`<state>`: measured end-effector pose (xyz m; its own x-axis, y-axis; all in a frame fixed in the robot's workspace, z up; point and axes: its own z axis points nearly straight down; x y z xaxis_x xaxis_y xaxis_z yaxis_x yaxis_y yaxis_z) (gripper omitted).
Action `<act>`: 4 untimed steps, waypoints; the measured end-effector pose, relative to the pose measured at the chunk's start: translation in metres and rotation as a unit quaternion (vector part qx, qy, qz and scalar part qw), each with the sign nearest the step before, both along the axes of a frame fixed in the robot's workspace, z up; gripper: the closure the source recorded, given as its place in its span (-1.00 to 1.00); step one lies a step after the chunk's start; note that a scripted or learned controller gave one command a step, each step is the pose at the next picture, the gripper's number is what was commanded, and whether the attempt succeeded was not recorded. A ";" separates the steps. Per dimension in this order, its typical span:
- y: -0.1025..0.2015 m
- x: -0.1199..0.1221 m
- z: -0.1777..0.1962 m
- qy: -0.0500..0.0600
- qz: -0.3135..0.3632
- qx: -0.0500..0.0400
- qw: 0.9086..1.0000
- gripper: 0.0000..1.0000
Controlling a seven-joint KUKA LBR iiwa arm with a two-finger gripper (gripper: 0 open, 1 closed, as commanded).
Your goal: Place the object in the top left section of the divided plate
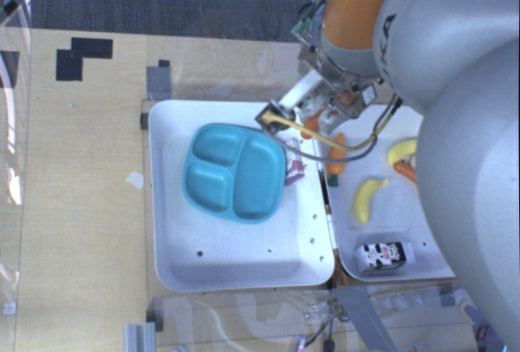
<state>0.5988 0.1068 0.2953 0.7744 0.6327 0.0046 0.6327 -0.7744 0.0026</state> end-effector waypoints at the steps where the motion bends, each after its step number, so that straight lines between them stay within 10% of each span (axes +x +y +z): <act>1: 0.053 -0.098 -0.095 0.003 0.084 0.000 0.996 1.00; 2: 0.036 -0.097 -0.126 0.003 0.026 0.000 1.000 1.00; 4: 0.115 0.070 -0.068 0.001 0.161 0.000 0.987 1.00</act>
